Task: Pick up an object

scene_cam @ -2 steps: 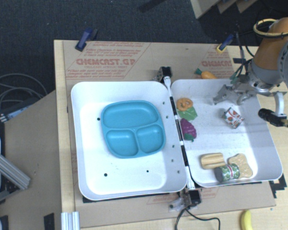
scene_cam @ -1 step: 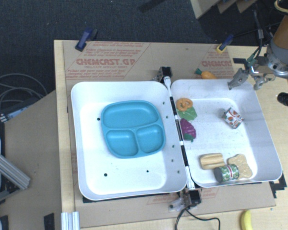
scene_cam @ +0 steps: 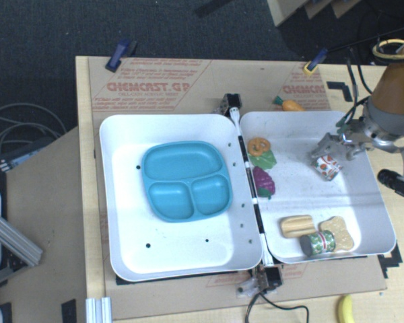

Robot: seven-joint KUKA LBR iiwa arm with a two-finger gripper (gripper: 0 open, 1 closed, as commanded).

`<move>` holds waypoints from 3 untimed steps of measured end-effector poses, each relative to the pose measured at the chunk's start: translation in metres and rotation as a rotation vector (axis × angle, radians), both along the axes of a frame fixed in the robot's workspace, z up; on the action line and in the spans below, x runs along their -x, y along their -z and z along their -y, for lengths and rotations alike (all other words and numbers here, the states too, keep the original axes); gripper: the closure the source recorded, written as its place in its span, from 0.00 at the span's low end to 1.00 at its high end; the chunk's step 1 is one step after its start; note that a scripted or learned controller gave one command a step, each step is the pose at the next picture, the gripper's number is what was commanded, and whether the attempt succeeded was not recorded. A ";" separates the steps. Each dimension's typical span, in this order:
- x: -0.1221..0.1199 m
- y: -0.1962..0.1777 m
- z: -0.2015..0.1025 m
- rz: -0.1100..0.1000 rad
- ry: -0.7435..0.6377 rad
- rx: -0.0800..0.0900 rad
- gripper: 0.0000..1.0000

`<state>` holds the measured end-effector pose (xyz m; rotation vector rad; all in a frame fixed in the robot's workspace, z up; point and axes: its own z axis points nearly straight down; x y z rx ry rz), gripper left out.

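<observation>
I see the gripper (scene_cam: 337, 147) low over the right bin (scene_cam: 363, 200), fingers spread apart, nothing clamped between them. A small red-and-white can (scene_cam: 328, 166) lies just below the fingertips, on the bin floor. Further left of the fingers: pretzel (scene_cam: 258, 145), green piece (scene_cam: 262, 159), purple grapes (scene_cam: 263, 182) along the bin wall. Well below them: bun (scene_cam: 297, 225), green can (scene_cam: 318, 242), toast (scene_cam: 339, 230). The left bin (scene_cam: 121, 200) holds a blue divided tray (scene_cam: 186, 179).

Tray: sky-blue three-compartment plastic tray (scene_cam: 186, 189)
Bins: two shallow plain white bins (scene_cam: 121, 180)
Can: red-and-white small can (scene_cam: 328, 166)
Grapes: purple toy grape bunch (scene_cam: 263, 182)
</observation>
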<state>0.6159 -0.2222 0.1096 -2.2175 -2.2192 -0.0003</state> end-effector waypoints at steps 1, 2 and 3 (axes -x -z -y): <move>0.005 0.026 -0.026 0.001 0.000 0.002 0.00; 0.004 0.014 -0.025 0.004 0.000 0.004 1.00; -0.043 0.024 -0.085 0.006 -0.001 0.004 1.00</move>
